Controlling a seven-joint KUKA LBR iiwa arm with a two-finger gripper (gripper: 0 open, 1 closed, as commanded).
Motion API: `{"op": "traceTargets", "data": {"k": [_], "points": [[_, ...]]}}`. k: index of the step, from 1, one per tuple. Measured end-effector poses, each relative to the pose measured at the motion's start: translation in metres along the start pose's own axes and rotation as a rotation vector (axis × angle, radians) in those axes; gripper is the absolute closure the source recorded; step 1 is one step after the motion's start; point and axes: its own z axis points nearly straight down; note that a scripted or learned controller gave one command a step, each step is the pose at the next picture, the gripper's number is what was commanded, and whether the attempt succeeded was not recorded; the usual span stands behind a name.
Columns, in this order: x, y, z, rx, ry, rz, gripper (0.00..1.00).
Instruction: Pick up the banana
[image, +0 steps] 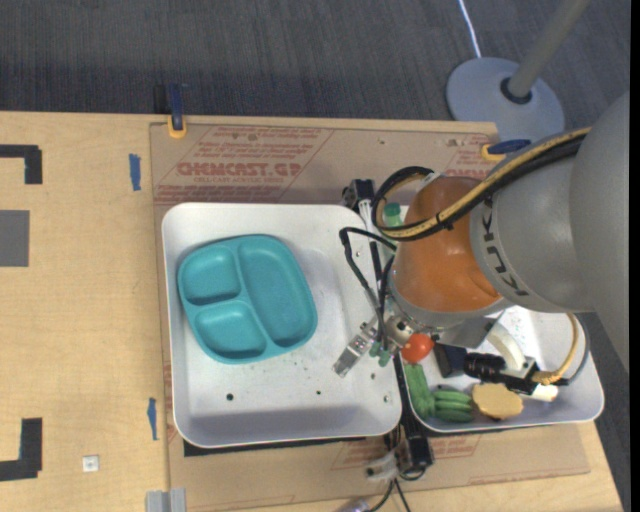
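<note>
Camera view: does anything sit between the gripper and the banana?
The banana cannot be made out; the arm covers much of the right bin. The gripper hangs at the left bin's right edge, a red toy and a green toy just beside it.

The big grey arm comes in from the right of the frame; its orange band sits mid-frame; the pincer points down-left.
</note>
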Motion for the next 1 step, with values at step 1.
{"op": "traceTargets", "data": {"k": [1], "points": [[-0.0003, -0.0004, 0.0001, 0.001, 0.000, -0.015, 0.00]]}}
